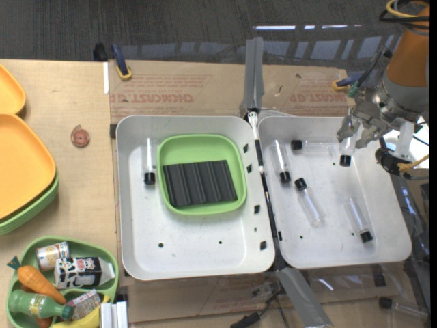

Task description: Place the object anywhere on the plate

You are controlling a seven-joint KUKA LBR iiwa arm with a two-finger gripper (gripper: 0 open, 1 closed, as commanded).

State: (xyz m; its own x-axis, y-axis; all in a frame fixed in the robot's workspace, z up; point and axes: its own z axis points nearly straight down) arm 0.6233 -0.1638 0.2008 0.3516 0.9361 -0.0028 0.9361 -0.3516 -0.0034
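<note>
On the tabletop point(82, 87): we see two shallow white bins side by side, with brown cardboard under and behind them.
Left bin point(198, 248): it holds a green plate point(202, 145) set toward its far side, and on the plate lies a dark ribbed rectangular object point(201, 183), flat and fully inside the rim.
Beside the plate: a clear tube with a black cap point(149, 164) lies just left of the plate, running near to far, cap at the near end.
Right bin point(334, 248): we count several clear tubes with black caps scattered on its floor; one point(280, 162) near the left wall, one point(307, 200) toward the middle, one point(358, 219) toward the near right, and one point(315, 144) lying across at the far side.
Arm point(410, 60): it comes in from the right, with its orange band above the far right corner of the right bin.
End effector point(355, 134): it hangs over the far right part of the right bin; we cannot tell how far its fingers are apart, nor whether anything sits between them. A small black cap point(345, 160) lies just below it.
Left of the bins: stacked orange and green plates point(24, 176) sit at the left edge, and a green bowl point(102, 262) of toy food and cans stands at the near left.
Small items: a little round reddish disc point(80, 137) rests on the bare wood, well apart from the bins.
</note>
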